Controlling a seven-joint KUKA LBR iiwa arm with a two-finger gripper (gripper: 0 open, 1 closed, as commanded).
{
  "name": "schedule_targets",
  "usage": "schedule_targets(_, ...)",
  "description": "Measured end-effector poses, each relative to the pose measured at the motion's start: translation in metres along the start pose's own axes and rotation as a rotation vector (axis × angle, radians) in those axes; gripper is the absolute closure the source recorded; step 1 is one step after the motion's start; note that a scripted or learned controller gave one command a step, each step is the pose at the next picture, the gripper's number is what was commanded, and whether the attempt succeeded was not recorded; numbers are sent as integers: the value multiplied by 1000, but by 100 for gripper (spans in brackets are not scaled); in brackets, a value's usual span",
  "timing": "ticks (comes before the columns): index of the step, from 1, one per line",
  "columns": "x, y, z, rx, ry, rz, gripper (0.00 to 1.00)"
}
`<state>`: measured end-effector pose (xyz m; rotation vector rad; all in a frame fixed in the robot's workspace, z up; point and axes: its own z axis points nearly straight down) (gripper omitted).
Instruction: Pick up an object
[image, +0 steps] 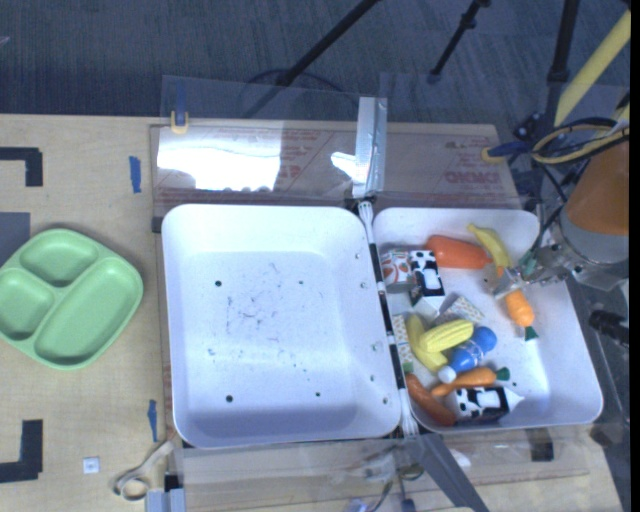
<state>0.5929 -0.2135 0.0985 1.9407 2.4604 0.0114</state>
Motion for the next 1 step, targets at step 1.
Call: schedule_targets(1,29,30,-98,7,0,23,100)
